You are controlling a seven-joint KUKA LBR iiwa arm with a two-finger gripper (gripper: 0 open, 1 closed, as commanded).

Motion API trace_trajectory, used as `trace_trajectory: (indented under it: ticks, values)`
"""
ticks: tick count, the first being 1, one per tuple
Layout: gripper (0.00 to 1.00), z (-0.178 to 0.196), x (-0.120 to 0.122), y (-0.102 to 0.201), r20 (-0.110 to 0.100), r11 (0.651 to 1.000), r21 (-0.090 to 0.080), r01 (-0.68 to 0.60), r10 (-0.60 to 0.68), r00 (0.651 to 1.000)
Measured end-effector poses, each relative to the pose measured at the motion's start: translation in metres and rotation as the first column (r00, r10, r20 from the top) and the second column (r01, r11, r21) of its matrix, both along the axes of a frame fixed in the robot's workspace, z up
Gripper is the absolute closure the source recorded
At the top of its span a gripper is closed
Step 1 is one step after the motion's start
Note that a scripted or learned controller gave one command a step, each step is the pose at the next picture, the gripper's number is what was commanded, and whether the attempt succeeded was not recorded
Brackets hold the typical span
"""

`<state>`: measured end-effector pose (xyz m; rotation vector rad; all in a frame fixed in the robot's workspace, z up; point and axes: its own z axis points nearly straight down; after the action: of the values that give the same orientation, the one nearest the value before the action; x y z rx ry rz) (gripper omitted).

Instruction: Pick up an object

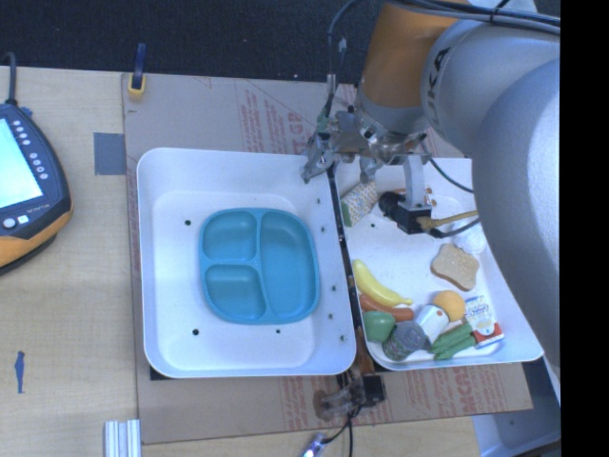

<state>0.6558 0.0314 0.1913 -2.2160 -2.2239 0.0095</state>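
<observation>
**Partly hidden: the right bin under the arm**

The grey arm (pixel 504 93) covers the far right side of the right bin (pixel 514 358), so whatever lies there cannot be seen. The hand (pixel 341 169) hangs over the rim where the two bins meet, its two fingers spread apart with nothing visible between them. Just beside it, inside the right bin, lies one pale speckled block (pixel 359 201); its kind is hard to make out.

Toward the near end of that bin things crowd together, several touching: one banana (pixel 381 286), one slice of bread (pixel 455 267), one orange (pixel 449 305), one green fruit (pixel 378 326), one grey lump (pixel 411 341) and one small packet (pixel 481 314).

The left bin (pixel 152 255) holds one blue divided plate (pixel 259 263) with three compartments. On the surface (pixel 67 331) at the left sits one teach pendant (pixel 24 184), cut off by the edge.
</observation>
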Motion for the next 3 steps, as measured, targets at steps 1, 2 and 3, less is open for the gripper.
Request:
trace_trajectory:
  ticks: [1, 2, 3]
  values:
    - [0.0, 0.001, -0.005, -0.08, 0.0, 1.0, 0.002, 0.002, -0.002, 1.0]
    - [1.0, 0.011, -0.005, -0.081, -0.002, 1.0, 0.002, 0.0, 0.0, 1.0]
    - [0.0, 0.011, -0.005, -0.081, -0.002, 1.0, 0.002, -0.001, 0.001, 1.0]
